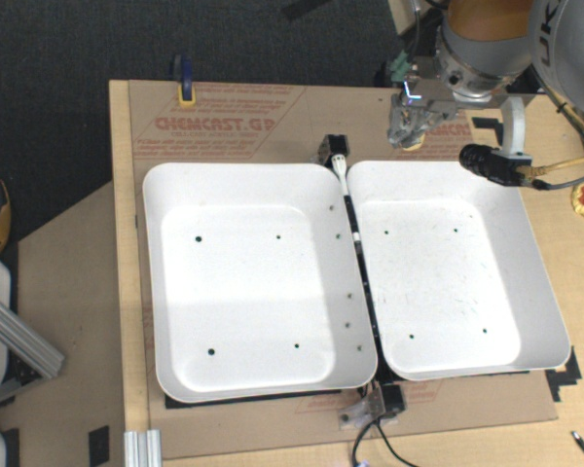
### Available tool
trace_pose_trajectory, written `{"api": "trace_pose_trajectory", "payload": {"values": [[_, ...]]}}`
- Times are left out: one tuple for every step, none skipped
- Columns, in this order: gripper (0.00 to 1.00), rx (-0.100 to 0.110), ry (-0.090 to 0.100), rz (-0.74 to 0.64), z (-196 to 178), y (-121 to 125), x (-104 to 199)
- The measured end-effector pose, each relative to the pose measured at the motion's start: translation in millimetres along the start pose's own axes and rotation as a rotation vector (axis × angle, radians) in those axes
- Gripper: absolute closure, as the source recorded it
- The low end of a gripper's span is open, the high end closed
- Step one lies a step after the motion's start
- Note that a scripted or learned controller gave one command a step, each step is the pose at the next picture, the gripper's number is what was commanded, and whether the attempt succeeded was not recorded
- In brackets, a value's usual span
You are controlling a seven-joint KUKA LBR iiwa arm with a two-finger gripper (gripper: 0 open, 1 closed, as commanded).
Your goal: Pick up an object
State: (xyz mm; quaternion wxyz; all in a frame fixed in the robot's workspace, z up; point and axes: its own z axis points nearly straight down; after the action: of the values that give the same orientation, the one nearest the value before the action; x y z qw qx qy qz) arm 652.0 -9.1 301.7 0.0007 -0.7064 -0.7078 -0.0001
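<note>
My gripper [408, 134] hangs from the grey arm with its orange band [492, 8] at the top right. It is over the brown board just beyond the far left corner of the right white bin [526, 261]. It sits small and dark against the red lettering on the board. The left white bin [165, 261] lies beside it, and both bins show bare white floors with a few small black dots.
A black bracket strip [355, 251] runs between the two bins, with a clamp [333, 149] at its far end. A blue and yellow clamp [184, 79] grips the board's far left edge. A black fitting with a cable [492, 163] juts out over the right bin's far rim.
</note>
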Motion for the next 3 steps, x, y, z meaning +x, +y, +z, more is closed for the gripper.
{"api": "trace_pose_trajectory", "payload": {"values": [[1.0, -0.001, 0.0, 0.001, -26, -33, 5], [1.0, 0.01, 0.002, -0.006, 66, -18, 93], [1.0, -0.012, -0.004, 0.009, -12, 6, 16]]}}
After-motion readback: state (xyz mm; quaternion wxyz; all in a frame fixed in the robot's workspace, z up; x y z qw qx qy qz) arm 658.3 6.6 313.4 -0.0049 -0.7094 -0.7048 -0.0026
